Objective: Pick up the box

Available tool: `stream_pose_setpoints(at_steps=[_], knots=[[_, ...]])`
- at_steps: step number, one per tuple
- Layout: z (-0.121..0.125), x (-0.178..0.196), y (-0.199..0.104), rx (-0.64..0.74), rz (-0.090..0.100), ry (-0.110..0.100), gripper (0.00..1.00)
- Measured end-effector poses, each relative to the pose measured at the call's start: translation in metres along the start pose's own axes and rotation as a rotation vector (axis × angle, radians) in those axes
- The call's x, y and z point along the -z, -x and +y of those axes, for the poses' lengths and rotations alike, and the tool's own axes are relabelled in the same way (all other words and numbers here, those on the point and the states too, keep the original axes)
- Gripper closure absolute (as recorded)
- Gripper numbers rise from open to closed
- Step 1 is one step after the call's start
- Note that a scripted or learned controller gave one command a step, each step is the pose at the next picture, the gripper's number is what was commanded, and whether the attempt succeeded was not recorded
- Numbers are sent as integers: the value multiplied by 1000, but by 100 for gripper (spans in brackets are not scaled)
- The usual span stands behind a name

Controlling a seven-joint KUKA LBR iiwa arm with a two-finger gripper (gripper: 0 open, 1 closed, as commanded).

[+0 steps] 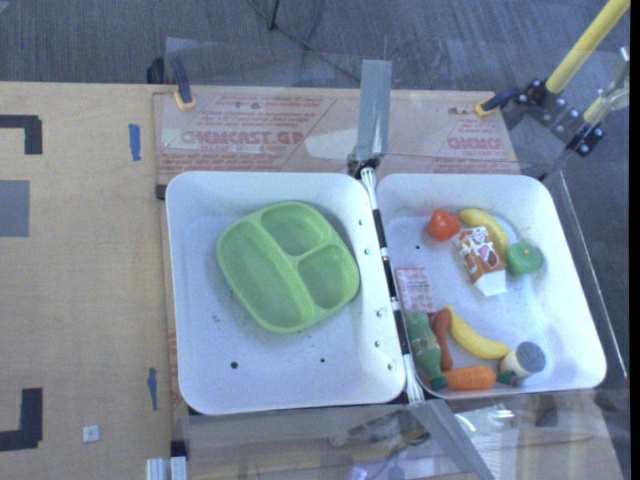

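The box [481, 259] is a small white carton with red and orange print. It lies in the right bin [563, 313], in its upper middle, tilted slightly. A red fruit [442, 224] and a yellow banana [487, 220] lie just behind it, and a green round fruit [525, 258] touches its right side.
A flat pink-and-white packet [412, 286] lies by the right bin's left wall. Near its front edge lie a second banana [476, 339], a carrot [468, 377], a green vegetable [419, 346], a red chili [441, 334] and a grey-capped item [527, 358]. A green divided plate [288, 265] sits in the left bin [200, 308].
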State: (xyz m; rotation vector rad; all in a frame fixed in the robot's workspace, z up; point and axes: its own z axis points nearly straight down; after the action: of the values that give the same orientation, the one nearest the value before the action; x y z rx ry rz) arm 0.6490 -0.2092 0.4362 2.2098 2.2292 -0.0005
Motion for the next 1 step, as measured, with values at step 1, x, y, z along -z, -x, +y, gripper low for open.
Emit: stream_pose_setpoints(at_steps=[1], knots=[[1, 12, -1, 2, -3, 5, 100]])
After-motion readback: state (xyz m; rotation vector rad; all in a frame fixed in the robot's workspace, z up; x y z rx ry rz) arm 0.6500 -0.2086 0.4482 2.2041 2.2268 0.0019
